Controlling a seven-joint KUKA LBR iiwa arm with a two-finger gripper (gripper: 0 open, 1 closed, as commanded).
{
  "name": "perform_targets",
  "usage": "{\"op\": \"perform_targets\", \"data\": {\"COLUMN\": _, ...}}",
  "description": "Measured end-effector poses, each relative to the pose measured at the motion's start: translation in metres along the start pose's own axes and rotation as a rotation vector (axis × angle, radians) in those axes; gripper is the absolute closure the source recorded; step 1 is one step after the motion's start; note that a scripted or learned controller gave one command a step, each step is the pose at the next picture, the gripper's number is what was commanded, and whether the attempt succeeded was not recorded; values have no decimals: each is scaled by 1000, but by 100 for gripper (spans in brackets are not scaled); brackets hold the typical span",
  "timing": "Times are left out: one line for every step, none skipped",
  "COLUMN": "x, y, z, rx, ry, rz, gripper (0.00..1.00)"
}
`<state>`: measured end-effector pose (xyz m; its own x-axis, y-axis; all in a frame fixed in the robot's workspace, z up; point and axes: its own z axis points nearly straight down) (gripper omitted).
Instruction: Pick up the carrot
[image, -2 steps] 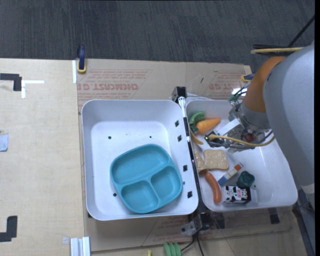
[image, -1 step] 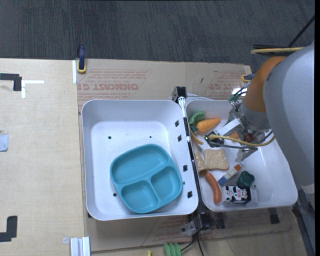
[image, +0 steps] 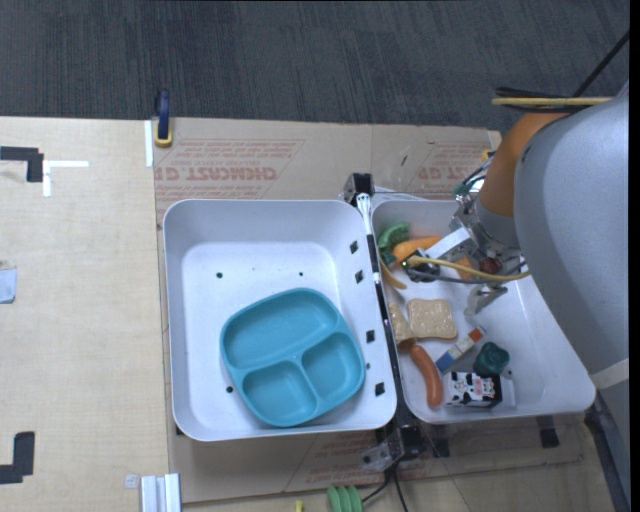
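Overhead, the large grey arm with its orange wrist band (image: 585, 215) leans in from the right over the far end of the right-hand shallow white bin (image: 535, 335), its two-finger gripper (image: 478, 262) hanging low just right of the orange carrot with green leafy top (image: 408, 246) in that bin's far-left corner. Whether the jaws stand open or closed cannot be told, and nothing is seen between them. Judged from this, the approach is under way; next comes a shift left onto the carrot. Nearer lie a slice of toast (image: 432, 318) and a red sausage (image: 428, 375). A blue divided plate (image: 291, 356) sits in the left white bin (image: 200, 240).
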<state>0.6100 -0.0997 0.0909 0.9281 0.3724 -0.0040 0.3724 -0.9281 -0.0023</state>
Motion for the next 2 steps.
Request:
{"op": "perform_targets", "data": {"x": 6, "y": 5, "z": -1, "rx": 0, "ry": 1, "rz": 171, "gripper": 0}}
{"op": "perform_targets", "data": {"x": -65, "y": -14, "z": 0, "rx": 3, "ry": -1, "rz": 184, "gripper": 0}}
